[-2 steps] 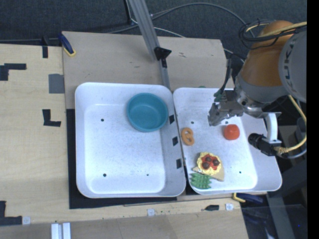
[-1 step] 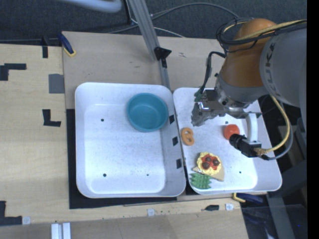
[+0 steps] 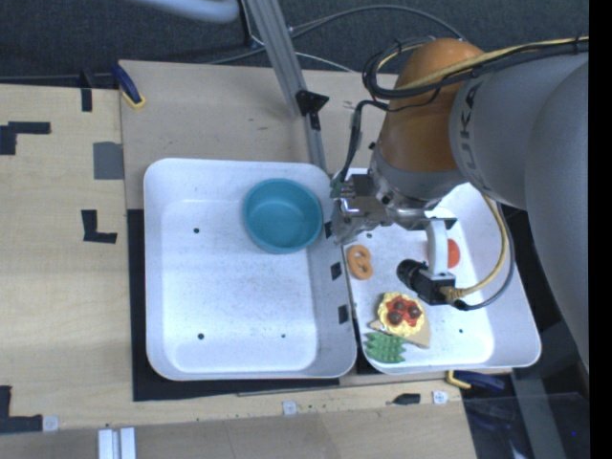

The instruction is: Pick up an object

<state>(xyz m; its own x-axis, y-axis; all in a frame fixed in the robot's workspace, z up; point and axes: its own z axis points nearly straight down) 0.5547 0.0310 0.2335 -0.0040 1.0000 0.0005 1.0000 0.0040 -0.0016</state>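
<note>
A blue bowl [image 3: 282, 215] sits in the left bin [image 3: 191, 285], near its upper right corner. In the right bin [image 3: 478, 342] lie a small pretzel [image 3: 360, 262], a pizza slice toy [image 3: 403, 316], a green leafy piece [image 3: 384, 348] and a red and white item [image 3: 446, 252]. My gripper [image 3: 352, 214] hangs low over the right bin's upper left corner, just above the pretzel and right of the bowl. The wrist and orange band cover the fingers from above.
A slanted metal pole [image 3: 287, 65] crosses from the top to the bins' dividing edge. A black cylindrical part with a yellow cable [image 3: 426, 281] hangs off the arm above the right bin. The wooden bench [image 3: 57, 285] surrounds the bins.
</note>
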